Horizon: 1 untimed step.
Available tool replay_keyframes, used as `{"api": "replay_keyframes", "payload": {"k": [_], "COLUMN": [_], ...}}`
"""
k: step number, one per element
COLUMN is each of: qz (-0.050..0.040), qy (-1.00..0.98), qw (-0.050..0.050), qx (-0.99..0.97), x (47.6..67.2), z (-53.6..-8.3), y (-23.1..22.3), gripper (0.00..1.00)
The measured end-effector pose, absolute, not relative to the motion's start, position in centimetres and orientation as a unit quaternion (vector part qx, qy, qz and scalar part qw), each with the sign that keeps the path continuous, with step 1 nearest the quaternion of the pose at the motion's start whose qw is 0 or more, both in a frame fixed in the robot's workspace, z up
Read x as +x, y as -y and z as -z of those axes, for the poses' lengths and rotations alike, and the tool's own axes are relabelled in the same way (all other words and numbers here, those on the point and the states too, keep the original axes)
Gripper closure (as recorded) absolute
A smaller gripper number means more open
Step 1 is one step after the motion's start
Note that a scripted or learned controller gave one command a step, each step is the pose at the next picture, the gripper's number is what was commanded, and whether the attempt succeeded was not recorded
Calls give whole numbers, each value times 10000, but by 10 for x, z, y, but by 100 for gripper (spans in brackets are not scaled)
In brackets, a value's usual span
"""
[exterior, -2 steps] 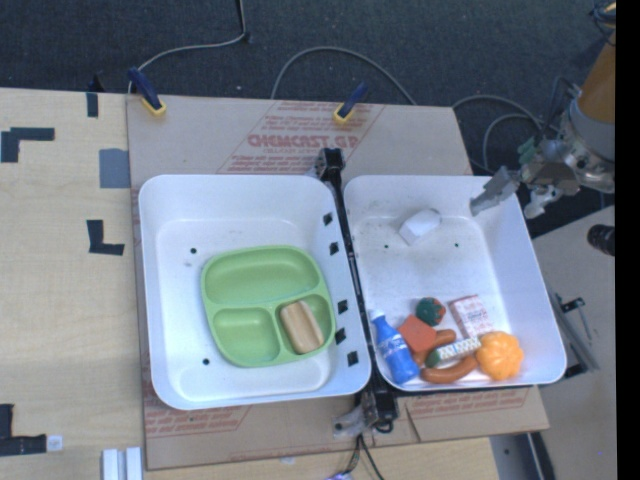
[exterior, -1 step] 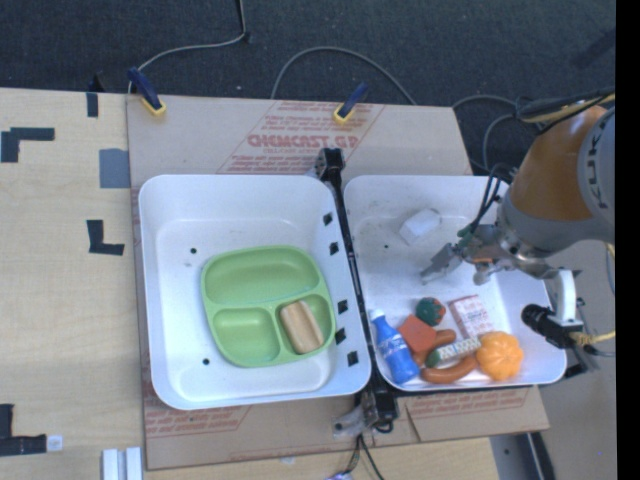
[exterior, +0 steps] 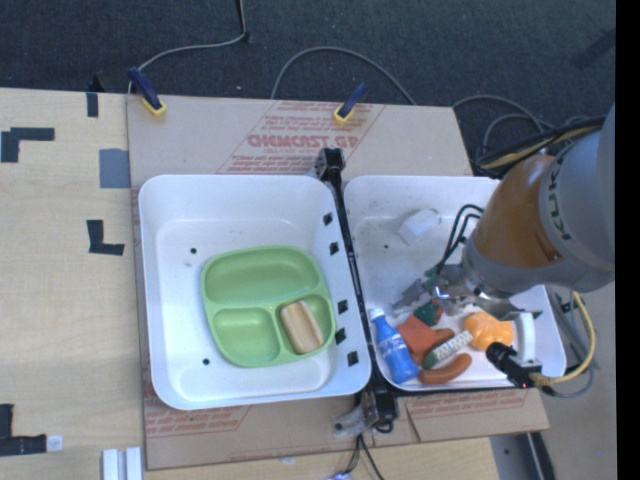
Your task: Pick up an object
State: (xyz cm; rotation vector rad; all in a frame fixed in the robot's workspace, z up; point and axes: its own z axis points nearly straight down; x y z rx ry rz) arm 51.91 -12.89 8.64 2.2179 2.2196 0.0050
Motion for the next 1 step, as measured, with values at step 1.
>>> {"api": "replay_keyframes", "payload": {"k": [1], "qz": [-8], "qy": [-7072], "qw": [33], "qx": [7071], "x": [519], "z": [-96], "y": [130], "gripper": [100]}}
